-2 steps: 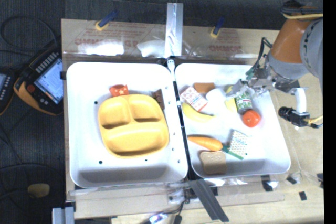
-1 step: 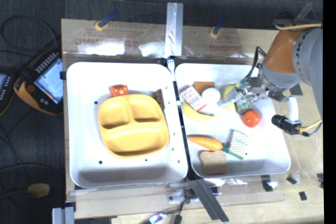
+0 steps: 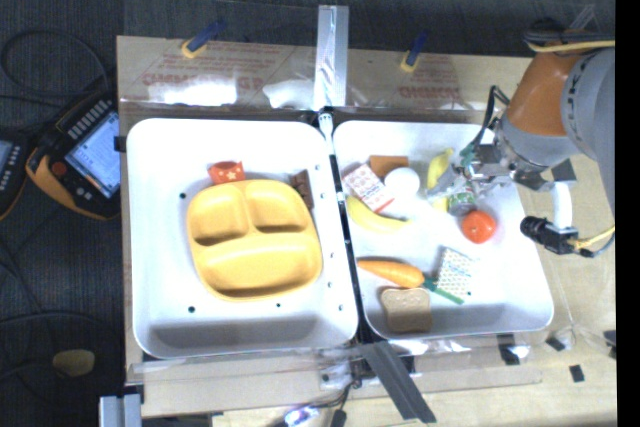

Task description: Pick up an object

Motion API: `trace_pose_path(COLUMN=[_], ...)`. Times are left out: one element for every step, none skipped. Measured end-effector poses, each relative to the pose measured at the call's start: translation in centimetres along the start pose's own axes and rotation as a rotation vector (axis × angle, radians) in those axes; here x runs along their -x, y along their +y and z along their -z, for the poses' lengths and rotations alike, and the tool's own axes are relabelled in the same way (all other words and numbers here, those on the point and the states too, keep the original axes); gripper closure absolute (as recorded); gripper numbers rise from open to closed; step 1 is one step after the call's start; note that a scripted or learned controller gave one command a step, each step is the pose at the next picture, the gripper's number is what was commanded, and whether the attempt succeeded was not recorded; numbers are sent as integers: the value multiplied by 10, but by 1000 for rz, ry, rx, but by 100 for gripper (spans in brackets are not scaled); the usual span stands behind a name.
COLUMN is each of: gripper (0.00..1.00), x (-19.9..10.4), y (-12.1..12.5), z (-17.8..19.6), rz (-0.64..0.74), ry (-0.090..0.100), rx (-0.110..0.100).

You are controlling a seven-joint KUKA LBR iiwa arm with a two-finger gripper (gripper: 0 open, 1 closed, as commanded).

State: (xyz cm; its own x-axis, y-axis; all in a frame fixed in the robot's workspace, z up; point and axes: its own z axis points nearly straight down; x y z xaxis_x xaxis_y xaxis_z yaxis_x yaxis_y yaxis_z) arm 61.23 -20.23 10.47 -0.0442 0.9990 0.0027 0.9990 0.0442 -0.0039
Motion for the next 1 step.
trace_pose_path(gripper=[100], x=[-67], y=[18], z=[96], rz=[-153], ry=[-4], rx=[3])
